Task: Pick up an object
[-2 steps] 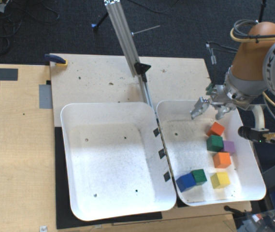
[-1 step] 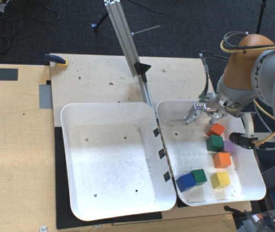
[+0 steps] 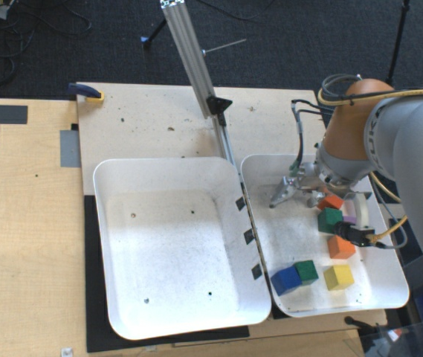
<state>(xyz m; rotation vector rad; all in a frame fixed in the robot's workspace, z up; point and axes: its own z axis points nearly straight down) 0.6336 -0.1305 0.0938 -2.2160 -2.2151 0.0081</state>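
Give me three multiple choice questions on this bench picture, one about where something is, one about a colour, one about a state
1. Where do the blocks lie? A) left bin B) right bin C) the bench
2. What colour is the block touching the blue block? A) green B) yellow C) orange
3. How is the end effector placed? A) over the left bin B) outside both bins C) inside the right bin

Answers: 1 B, every block sits in the bin nearest the arm. 2 A, the green block lies against the blue one. 3 C, it sits low over that bin's upper part.
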